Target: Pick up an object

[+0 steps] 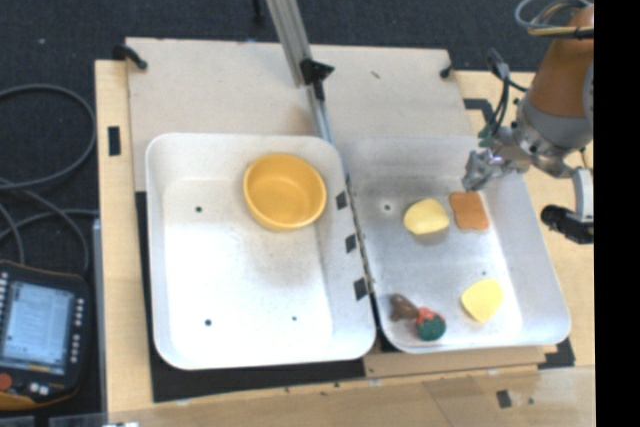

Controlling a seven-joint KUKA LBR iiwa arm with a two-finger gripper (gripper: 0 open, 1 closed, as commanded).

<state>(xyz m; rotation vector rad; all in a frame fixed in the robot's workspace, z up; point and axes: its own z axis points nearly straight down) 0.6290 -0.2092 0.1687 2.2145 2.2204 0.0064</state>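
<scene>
- Grey metal, my gripper [478, 171] hangs over the far right part of the right bin [540, 260], the wrist and orange band trailing off toward the right edge of the view.
- Whether it is spread or closed I cannot tell from up here; it reads as one small dark-grey cluster, and I see nothing caught in it.
- Just beside it, toward the near side of the bin, lies the orange-brown block [469, 212], the closest candidate. Its long axis runs roughly from the far side to the near side of the bin, tilted only slightly.
- A little to the left of that block, close by but with a sliver of floor between them, sits the pale yellow lump [427, 217], rounded and low.
- Further toward the near rim is the yellow wedge [482, 299], well apart from the first two.
- Near the bin's near left corner, a brown piece [403, 307] and a red-and-green toy [430, 324] lie touching or almost so.
- The bin floor is white, smudged grey in the middle; I judge there is free floor on the block's right and near sides for a short drop.
- The left bin [180, 315] holds a yellow bowl [285, 191], across the divide and much further from me.
</scene>
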